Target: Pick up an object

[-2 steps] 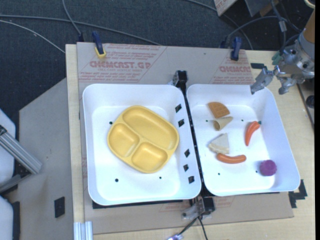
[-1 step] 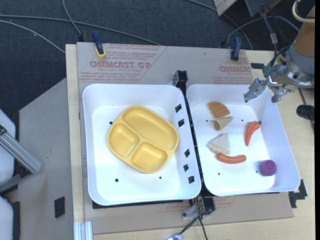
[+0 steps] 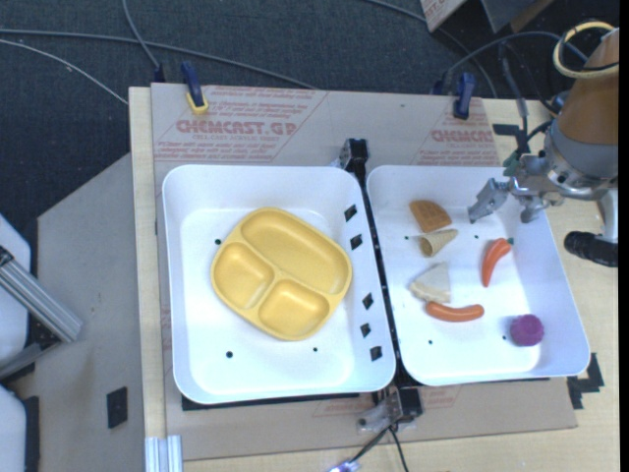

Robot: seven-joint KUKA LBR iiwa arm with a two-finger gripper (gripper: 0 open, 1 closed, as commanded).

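Camera view: slim orange chili (image 3: pixel 495 261) (curved, green-tipped) lies beneath claw (image 3: pixel 509 201).

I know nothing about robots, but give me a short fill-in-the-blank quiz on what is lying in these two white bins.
1. The yellow tray with three compartments lies in the ____ bin.
2. The small round object near the right bin's front corner is ____ in colour.
3. The tool hangs over the ____ bin.
4. The orange carrot-like piece lies to the ____ of the brown toast-like piece.

Missing words: left; purple; right; right
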